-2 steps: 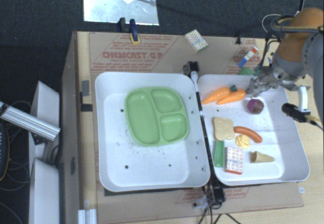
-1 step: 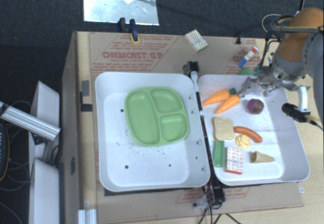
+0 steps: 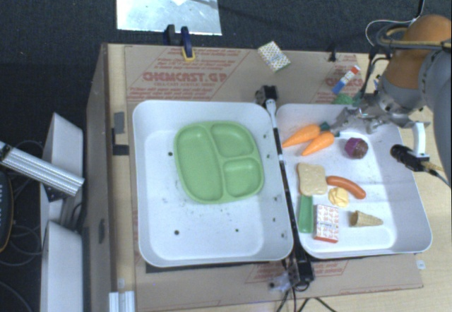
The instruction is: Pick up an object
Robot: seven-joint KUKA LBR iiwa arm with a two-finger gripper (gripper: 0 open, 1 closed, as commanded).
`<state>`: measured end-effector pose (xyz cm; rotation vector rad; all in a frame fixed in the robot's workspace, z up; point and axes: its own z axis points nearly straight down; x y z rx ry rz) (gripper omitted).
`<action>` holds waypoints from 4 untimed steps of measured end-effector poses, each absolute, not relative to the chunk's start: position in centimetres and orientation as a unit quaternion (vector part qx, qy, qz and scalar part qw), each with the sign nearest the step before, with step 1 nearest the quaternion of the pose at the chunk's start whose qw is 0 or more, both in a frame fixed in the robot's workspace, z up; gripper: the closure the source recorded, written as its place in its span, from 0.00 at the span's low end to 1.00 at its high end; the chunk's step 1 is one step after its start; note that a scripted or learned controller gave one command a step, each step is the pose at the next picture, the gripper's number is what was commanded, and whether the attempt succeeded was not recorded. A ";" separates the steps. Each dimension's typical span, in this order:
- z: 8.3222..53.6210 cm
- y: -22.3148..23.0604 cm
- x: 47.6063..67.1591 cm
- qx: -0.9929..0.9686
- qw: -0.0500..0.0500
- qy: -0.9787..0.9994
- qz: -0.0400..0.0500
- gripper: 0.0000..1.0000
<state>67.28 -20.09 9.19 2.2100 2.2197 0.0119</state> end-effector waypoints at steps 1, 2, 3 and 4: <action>9.2 -20.2 67.3 0.706 0.004 0.709 0.004 0.00; 9.2 -19.6 67.3 0.706 0.008 0.708 0.003 0.00; 9.2 -20.3 67.3 0.706 0.002 0.709 0.006 0.00; 10.4 -20.4 67.5 0.704 0.006 0.710 0.007 1.00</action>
